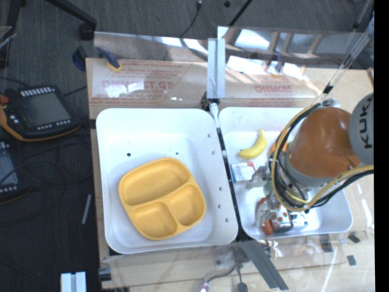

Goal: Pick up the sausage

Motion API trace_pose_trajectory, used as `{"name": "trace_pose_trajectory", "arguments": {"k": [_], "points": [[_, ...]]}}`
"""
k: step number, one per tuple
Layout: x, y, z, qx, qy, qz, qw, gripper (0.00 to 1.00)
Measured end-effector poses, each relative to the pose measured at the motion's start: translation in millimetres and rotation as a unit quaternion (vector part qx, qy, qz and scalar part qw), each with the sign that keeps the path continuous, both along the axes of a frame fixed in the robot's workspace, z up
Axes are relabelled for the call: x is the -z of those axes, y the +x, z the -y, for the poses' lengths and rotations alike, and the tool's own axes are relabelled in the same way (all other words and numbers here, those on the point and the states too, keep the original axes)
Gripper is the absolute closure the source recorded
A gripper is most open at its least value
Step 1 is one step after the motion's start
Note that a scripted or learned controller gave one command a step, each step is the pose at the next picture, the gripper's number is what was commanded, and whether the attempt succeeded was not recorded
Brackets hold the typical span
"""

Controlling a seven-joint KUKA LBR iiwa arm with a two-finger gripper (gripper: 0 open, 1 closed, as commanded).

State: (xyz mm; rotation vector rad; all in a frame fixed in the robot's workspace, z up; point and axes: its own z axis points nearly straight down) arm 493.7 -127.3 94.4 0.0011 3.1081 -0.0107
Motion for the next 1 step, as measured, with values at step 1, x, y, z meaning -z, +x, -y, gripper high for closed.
{"name": "trace_pose_trajectory", "arguments": {"k": [1], "points": [[0.1, -1.0, -8.4, 0.001, -0.0003, -0.001, 1.0000, 0.00]]}}
